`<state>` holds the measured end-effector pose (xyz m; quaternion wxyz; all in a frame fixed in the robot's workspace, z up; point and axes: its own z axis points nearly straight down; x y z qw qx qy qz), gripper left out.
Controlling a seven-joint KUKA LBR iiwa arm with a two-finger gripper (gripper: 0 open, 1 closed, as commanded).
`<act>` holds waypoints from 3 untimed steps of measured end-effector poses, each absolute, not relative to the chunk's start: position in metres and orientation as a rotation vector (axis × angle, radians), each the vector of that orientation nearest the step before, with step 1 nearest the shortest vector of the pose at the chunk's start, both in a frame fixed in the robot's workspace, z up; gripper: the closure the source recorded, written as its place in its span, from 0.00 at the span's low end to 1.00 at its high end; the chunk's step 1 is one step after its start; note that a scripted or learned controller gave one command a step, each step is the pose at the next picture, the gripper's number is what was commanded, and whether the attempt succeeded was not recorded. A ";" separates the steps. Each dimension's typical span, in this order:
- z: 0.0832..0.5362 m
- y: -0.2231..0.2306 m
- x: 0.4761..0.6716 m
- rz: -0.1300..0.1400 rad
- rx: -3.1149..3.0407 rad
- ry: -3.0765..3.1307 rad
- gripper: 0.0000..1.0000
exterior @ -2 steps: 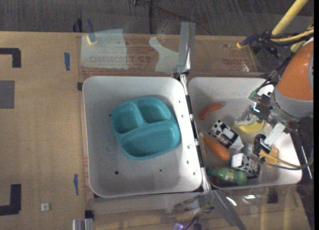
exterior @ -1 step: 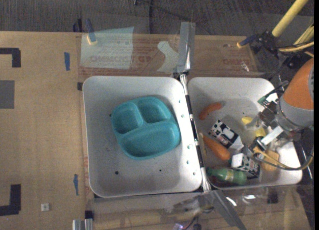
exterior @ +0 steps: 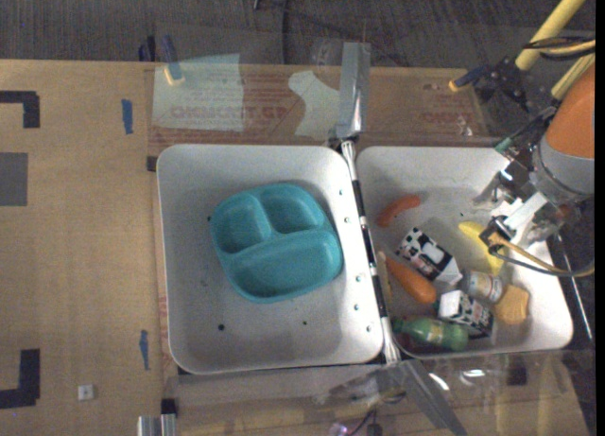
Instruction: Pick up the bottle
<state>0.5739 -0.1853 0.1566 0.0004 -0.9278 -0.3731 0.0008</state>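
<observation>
From my remote seat I see the two-finger gripper (exterior: 501,226) low over the right side of the right white bin (exterior: 430,165), hanging from the grey arm with the orange band (exterior: 575,127). I cannot tell how the gripper is set; it is too small and cluttered there. Nothing visibly sits in it.

Just beside the gripper tip lies a yellow banana-shaped toy (exterior: 477,240). A thin yellow cable (exterior: 534,261) runs from the tool toward the right rim.

The green plastic bottle with a dark cap (exterior: 433,333) lies on its side along the near wall of the right bin, near the divider, well apart from the gripper.

Between the tool and the bottle the clutter is dense: a small grey can (exterior: 483,286), a tan cookie-shaped piece (exterior: 513,304), a black-and-white carton (exterior: 462,309) touching the bottle's far side, a second black-and-white patterned carton (exterior: 425,252), and an orange carrot-shaped toy (exterior: 408,278). A smaller orange sausage-shaped toy (exterior: 398,209) lies farther back.

Count in right bin: one bottle, two cartons, two orange toys, one can, one banana, one cookie.

The left white bin (exterior: 189,330) holds one teal three-compartment plastic tray (exterior: 274,242).
</observation>
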 end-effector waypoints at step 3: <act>0.123 -0.205 0.541 0.004 -3.058 -0.718 0.00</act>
